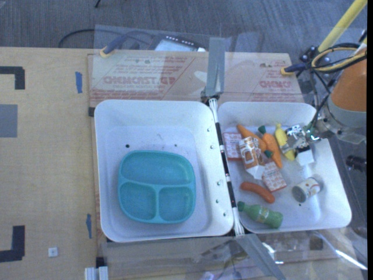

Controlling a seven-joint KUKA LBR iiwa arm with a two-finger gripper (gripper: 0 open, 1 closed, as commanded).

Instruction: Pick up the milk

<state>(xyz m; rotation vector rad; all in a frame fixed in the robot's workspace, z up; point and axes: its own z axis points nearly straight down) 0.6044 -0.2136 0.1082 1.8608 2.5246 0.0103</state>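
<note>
In the right bin (335, 212), the small carton with an orange and white label (250, 152), lying on its side left of the middle, looks like the milk. Its white end points toward the bin's front. My gripper (298, 139) hangs over the back right part of that bin, about a hand's width to the right of the carton, above a yellow toy (281, 136) and an orange carrot (269, 143). Nothing shows between it and the carton except those toys.
Around the carton lie two red and white packets (232, 144) (274, 179), a red sausage (257, 191), a green bottle (263, 214) and a white can (306, 189). The left bin (111, 121) holds a teal divided plate (156, 186).
</note>
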